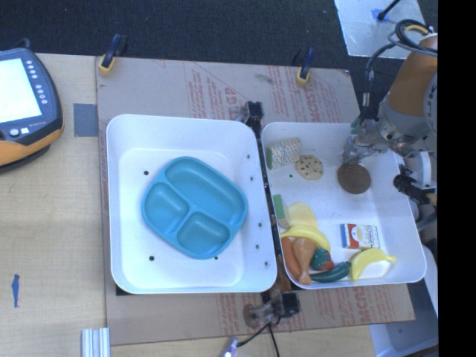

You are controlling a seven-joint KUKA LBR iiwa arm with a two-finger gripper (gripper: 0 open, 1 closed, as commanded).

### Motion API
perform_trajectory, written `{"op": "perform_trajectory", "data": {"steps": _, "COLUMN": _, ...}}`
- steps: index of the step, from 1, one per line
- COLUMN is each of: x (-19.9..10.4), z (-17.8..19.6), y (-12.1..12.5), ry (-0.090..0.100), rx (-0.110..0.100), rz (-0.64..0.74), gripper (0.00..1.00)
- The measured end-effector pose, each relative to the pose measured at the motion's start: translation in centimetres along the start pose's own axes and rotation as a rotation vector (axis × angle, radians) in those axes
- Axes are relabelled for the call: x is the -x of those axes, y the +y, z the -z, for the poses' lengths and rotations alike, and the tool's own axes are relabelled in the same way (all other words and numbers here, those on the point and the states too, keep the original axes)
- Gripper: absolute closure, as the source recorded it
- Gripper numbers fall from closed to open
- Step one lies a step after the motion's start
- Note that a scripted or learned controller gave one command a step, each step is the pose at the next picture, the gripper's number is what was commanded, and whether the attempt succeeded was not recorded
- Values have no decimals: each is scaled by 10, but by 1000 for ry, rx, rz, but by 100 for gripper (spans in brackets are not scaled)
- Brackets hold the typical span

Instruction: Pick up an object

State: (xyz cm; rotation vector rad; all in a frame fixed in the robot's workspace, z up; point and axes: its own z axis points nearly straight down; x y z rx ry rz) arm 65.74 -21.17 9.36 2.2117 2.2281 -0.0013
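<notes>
Looking down from my feed, nearest me along the bench [52, 222] edge I see a metal block [95, 341] and a clamp [271, 309] with a cable at the seam between the two bins. Just beyond it, the near end of the right bin [405, 222] is crowded: a yellow banana [372, 261], a green pepper [331, 273], an orange carrot [303, 255] and a second yellow piece [305, 225] lie touching or nearly touching one another. A small carton [361, 236] lies flat just behind the banana.

The left bin [123, 199] carries a blue tray [195, 207] with three compartments, set at a slant near its middle.

Further back in the right bin, a brown disc [354, 178] lies apart from the pile. A cookie [309, 167] and a checked block [284, 153] sit beside each other near the bin's far left corner.

The hand [362, 146] hangs over the far right part of the right bin, its tip just behind the brown disc and seemingly touching its far edge. I cannot tell from here whether it is apart or together, and I see nothing lifted in it. The grey arm with its orange band [413, 76] comes in from the right.

Farther off, a pendant [22, 106] with a lit screen rests at the bench's left edge, and two clips [110, 54] pin the cardboard's far edge. Beyond lies dark floor.
</notes>
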Motion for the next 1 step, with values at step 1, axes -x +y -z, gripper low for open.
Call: {"op": "perform_trajectory", "data": {"steps": 1, "x": 0, "z": 104, "y": -79, "ry": 2, "rx": -4, "rz": -4, "gripper": 0}}
